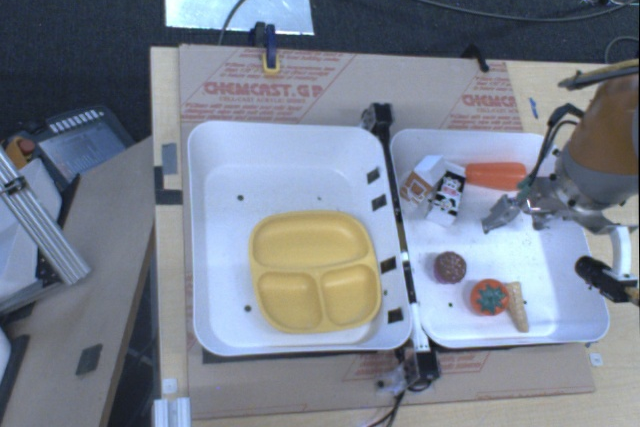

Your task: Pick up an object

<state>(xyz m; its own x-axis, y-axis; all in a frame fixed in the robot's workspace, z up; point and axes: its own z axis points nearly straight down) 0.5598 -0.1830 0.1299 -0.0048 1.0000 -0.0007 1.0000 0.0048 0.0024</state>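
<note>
your gripper point(522, 208) hangs over the right bin point(585, 310), fingers apart and holding nothing, near the carrot point(496, 175).

We see our arm point(608, 140) as a broad orange band above a grey wrist, a dark cable looping beside it, ending in a grey metal tool point(520, 210).

The table point(166, 245) carries a printed cardboard sheet point(330, 85), and on that sheet sit two shallow white bins, left bin point(215, 215) touching right bin point(570, 265).
</note>
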